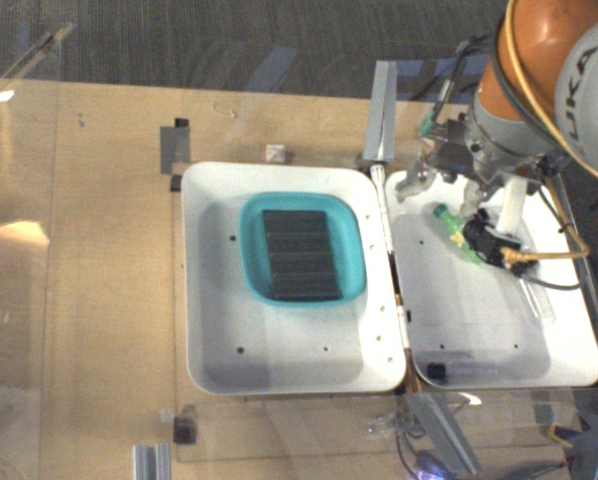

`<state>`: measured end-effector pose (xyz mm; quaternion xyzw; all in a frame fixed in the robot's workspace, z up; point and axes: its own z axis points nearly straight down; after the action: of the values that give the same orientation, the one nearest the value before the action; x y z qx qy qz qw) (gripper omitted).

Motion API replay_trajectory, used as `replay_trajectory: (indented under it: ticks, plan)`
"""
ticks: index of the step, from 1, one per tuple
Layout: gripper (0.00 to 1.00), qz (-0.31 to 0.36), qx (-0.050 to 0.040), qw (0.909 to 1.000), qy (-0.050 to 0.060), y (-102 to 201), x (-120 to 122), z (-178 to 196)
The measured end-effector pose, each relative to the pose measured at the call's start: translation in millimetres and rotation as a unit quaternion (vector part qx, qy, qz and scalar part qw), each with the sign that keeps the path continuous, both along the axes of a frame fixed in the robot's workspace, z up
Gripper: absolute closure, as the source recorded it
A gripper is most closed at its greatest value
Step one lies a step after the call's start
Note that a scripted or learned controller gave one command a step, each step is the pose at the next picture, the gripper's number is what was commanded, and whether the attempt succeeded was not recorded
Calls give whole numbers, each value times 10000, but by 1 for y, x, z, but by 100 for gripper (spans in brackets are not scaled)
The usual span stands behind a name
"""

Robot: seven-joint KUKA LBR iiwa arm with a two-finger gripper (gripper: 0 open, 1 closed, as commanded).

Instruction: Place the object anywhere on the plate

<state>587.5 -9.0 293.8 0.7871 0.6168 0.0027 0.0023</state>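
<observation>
Hiding its tool (476, 211), the arm (539, 78) partly covers a green object (451, 220).

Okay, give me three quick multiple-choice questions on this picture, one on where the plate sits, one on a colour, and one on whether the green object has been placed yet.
1. Where is the plate?
A. In the left bin
B. In the right bin
C. On the bare bench

2. What colour is the plate's rim?
A. Red
B. Teal
C. Yellow

3. Where does the green object lie?
A. On the plate
B. On the dark ridged insert
C. In the right bin, off the plate

Answers:
1. A, since the plate rests inside the left white bin.
2. B, as a teal rim surrounds the dark insert.
3. C, because the green object is in the right bin beside the gripper, so placing is not yet done.
</observation>
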Motion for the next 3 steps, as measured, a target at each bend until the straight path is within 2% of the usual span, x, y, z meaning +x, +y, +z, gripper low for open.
replay_trajectory:
  ticks: [1,2,3]
  plan:
    - [0,-987,12,9951,20,72,-52,14]
    - [0,-1129,10,9936,27,113,-58,-39]
    - [0,-1203,9,9927,12,19,-58,-19]
